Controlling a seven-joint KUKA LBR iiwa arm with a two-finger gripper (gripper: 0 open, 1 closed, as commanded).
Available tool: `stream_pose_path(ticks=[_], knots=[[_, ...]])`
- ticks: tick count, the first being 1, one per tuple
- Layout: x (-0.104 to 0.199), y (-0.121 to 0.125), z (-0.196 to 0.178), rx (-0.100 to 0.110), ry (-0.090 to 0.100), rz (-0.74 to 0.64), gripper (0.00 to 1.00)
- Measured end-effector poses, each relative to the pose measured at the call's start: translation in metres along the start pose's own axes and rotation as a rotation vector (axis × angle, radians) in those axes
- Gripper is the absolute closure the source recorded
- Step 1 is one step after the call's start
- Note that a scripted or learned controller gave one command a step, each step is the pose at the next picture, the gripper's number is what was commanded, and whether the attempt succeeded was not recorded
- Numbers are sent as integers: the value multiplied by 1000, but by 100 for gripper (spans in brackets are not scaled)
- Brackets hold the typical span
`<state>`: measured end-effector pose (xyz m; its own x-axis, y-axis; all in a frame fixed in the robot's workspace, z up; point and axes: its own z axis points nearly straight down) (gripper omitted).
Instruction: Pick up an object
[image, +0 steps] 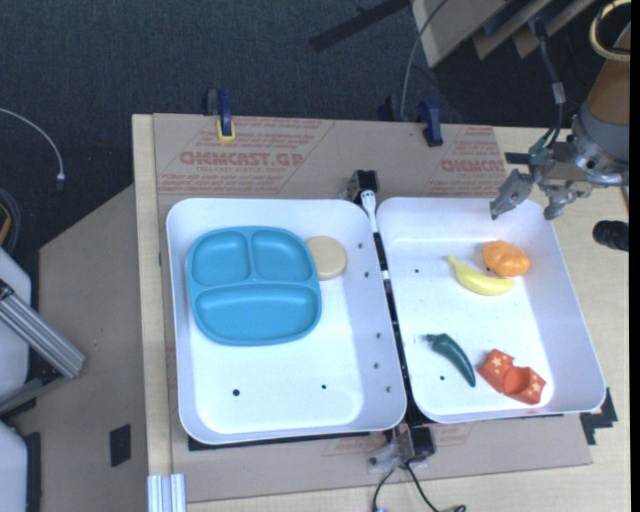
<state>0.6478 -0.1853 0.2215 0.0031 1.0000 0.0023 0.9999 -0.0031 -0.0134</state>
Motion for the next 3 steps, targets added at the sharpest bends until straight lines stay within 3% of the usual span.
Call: stream_pose_path(ticks=[1, 3], knots=[[1, 3, -9, -15, -3, -3, 0], [1, 9, 105, -7, -1, -3, 0]])
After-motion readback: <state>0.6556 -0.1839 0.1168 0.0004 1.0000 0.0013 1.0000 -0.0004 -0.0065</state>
